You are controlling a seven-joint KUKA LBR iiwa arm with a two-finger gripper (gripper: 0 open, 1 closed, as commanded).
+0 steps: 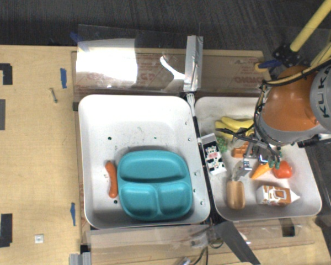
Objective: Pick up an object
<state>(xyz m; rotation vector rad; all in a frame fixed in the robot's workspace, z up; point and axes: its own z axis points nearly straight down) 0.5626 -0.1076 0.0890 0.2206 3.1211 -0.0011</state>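
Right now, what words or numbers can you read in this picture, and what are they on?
"KU": big letters on the grey robot arm; the rest is cut off.
Small white card with black marks: print too small to read.
Orange-and-white carton: label too blurred to read.
Brown cardboard behind the white bins: faint print, unreadable.

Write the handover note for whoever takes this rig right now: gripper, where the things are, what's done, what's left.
Gripper: low over the right bin, among the items; whether it is open or shut cannot be judged, and nothing is seen held.
Right bin: banana at the back, carton at the front, tomato and carrot beside the gripper, brown bun in front of it, card by the left wall.
Left bin: teal tray, sausage to its left.
Done: the arm is over the items.
Left: grasp one and lift it.
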